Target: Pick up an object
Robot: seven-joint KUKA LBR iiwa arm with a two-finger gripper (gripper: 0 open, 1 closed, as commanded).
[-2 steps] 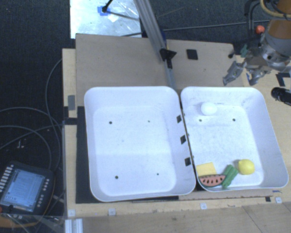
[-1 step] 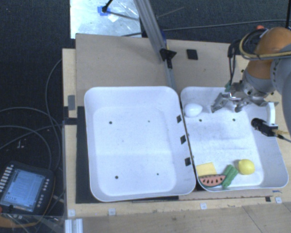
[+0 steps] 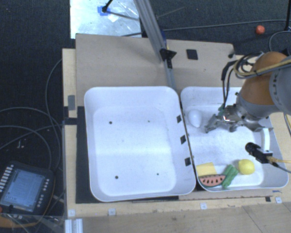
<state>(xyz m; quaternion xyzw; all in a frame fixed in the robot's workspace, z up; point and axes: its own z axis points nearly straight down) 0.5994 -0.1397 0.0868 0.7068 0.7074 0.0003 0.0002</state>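
Right bin (image 3: 281, 178) bears a white egg-like object (image 3: 194, 117) just left of the hand (image 3: 222, 124), whose clench I cannot tell.

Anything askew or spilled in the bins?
Nothing spilled or damaged. The toys bunch along the right bin's near edge: yellow block, watermelon slice, green piece, lemon. A white egg-like piece sits apart.

Open floor between white egg (image 3: 194, 116) and toys (image 3: 225, 173)
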